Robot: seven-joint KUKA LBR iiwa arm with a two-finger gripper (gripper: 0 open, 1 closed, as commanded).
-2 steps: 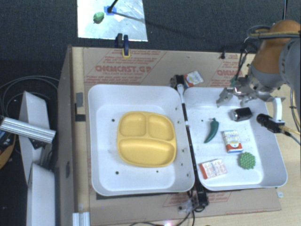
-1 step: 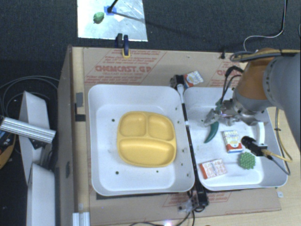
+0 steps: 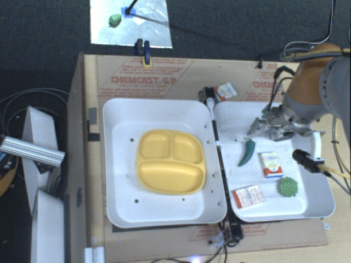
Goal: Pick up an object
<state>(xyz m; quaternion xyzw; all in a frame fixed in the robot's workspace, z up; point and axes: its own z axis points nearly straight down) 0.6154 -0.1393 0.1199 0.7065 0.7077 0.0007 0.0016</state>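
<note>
step in hand: we judge this the approach; the gripper sits low in the right bin, nothing seen between its fingers.
fingers: we cannot tell whether they are apart or together; the wrist hides them.
nearest candidate: green pepper, just at 7 o'clock of the gripper, lying near the bin's centre.
next move: we judge it calls for a short shift toward 7 o'clock, then a descent centred over the pepper.
count, right bin: one green pepper; one orange-and-white box; one red-and-white packet; one green bumpy ball.
count, left bin: one yellow divided tray.
bins: two.
</note>
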